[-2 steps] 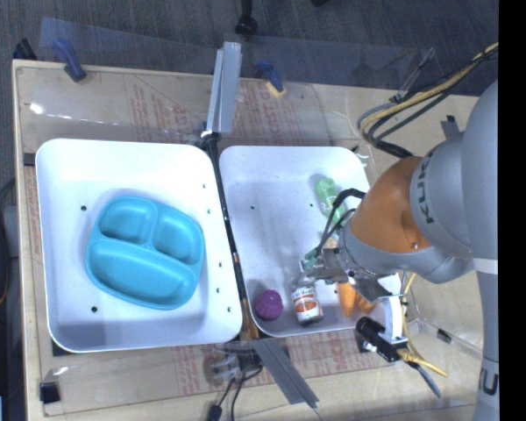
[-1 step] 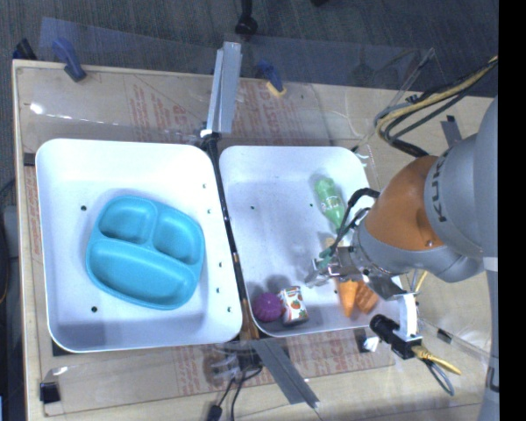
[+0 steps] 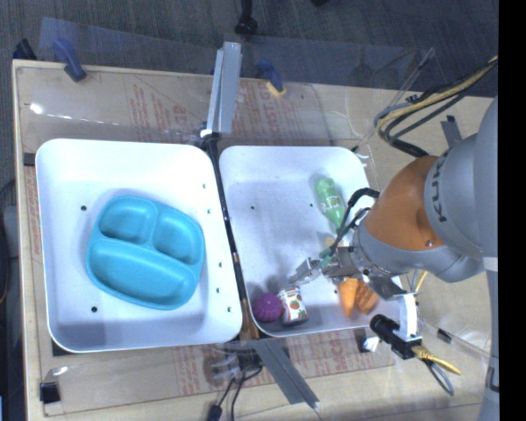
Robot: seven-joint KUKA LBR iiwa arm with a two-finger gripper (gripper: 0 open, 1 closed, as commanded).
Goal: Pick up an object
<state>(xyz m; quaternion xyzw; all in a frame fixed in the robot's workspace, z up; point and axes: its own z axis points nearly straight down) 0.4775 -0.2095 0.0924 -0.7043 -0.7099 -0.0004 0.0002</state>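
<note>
My gripper hangs low over the near part of the right bin, reaching in from the right under the orange wrist band. Just below and left of it stands a small red and white can, with a purple ball touching the can's left side. An orange carrot-like piece lies to the right of the gripper, partly under the arm. A green bottle lies toward the bin's right wall, above the gripper. I see nothing held in the gripper.
The left bin holds a blue divided plate. A metal bar rises between the bins at the back. Cables run at the right, and a clamp sits at the front edge.
</note>
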